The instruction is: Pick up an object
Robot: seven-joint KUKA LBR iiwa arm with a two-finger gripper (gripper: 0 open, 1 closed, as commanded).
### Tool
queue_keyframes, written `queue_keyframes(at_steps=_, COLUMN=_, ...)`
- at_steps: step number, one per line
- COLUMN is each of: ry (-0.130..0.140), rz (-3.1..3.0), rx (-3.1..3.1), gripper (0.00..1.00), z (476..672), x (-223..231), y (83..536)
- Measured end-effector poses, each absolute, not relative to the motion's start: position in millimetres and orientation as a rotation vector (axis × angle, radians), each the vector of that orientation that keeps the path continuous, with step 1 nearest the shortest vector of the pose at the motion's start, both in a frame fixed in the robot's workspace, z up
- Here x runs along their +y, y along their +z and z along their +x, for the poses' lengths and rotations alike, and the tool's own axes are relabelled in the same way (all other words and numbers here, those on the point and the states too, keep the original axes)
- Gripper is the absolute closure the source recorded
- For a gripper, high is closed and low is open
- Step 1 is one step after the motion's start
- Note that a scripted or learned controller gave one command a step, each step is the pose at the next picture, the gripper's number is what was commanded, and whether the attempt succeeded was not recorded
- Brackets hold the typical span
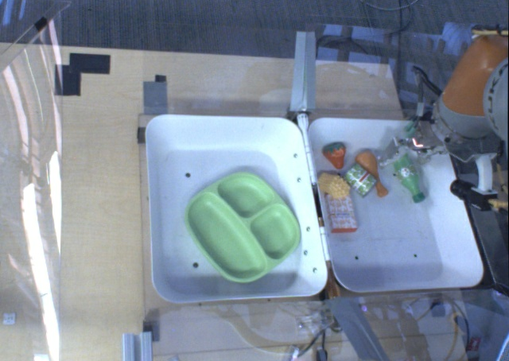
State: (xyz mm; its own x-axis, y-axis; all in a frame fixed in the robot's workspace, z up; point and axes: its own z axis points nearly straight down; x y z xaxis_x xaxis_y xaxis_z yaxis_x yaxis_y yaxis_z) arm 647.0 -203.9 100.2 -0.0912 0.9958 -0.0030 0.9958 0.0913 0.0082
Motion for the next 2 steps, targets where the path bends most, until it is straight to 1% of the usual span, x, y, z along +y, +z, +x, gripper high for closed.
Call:
queue_keyframes(at_steps=1, ry=0.01, rz=2.103, rx=2.316, gripper=1.0, z=649.2, x=-203.1, y=112.0)
queue_keyframes(at_steps=2, ry=0.006, rz=2.239, rx=2.195, gripper=1.0, z=644.0, x=-132.8, y=229.1)
